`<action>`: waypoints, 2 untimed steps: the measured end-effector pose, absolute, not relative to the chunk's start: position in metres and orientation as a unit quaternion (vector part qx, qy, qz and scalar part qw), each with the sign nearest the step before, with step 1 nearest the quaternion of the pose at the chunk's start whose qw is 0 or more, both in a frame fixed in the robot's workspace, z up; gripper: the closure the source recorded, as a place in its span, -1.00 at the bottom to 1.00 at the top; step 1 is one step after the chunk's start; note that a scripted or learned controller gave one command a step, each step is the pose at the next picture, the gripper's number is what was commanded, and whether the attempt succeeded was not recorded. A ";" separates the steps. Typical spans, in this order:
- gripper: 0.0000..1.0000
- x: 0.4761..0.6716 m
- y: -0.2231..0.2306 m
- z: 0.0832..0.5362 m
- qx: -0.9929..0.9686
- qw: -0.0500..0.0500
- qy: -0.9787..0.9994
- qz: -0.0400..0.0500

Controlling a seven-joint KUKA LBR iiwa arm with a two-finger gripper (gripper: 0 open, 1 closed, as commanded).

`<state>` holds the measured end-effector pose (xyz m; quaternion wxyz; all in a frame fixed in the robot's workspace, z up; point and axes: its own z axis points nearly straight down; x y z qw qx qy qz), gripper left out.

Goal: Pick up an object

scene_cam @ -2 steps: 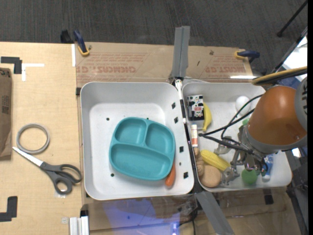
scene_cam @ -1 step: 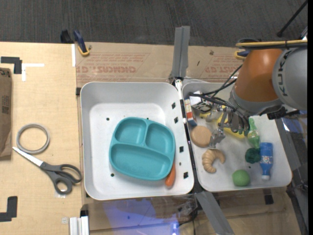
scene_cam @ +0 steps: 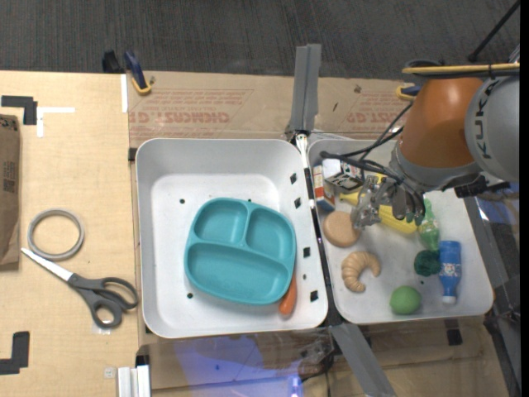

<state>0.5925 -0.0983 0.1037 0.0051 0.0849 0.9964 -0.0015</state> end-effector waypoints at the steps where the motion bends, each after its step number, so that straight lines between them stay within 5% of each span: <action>1: 1.00 0.647 -0.076 0.272 0.024 0.002 1.000 0.000; 2: 1.00 0.603 -0.171 0.245 -0.141 0.001 0.990 0.000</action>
